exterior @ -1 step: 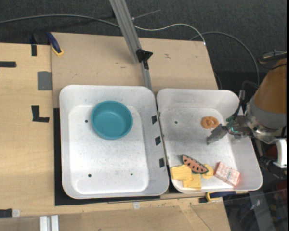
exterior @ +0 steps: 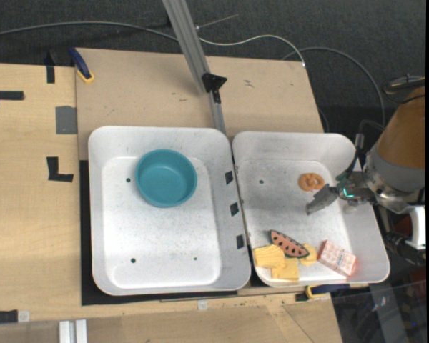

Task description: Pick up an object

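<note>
- Nearest the camera, along the right white bin's [exterior: 286, 145] front edge: yellow flat pieces [exterior: 275, 260], a red-brown slice [exterior: 289, 245], a pink speckled block [exterior: 337, 257]
- A round teal bowl [exterior: 166, 178] sits in the left white bin [exterior: 107, 263]
- A small round orange piece [exterior: 311, 182] lies just left of the gripper [exterior: 323, 200]
- Whether its fingers are spread or closed, I cannot tell

Wooden bench [exterior: 157, 98] under two white bins [exterior: 107, 213]

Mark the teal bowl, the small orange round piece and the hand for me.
teal bowl [exterior: 166, 178]: camera view, centre of its inside.
small orange round piece [exterior: 311, 182]: camera view, its top.
hand [exterior: 320, 204]: camera view, by the fingertips.
</note>
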`<act>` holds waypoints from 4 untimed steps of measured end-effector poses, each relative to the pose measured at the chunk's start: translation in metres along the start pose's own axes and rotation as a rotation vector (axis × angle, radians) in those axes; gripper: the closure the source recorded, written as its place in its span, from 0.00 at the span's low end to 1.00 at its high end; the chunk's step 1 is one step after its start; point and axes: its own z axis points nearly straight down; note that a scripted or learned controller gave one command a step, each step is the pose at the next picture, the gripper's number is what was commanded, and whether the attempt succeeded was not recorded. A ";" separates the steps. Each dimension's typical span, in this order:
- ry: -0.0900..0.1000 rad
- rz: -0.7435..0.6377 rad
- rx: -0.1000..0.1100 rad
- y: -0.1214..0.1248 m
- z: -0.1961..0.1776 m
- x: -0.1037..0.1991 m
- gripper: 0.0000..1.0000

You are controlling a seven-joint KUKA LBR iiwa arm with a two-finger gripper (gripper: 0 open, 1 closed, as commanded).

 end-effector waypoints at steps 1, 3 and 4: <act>0.001 0.002 0.006 -0.012 0.053 -0.001 0.00; 0.001 0.000 0.003 -0.013 0.094 0.001 1.00; -0.002 0.000 -0.006 -0.013 0.032 0.005 1.00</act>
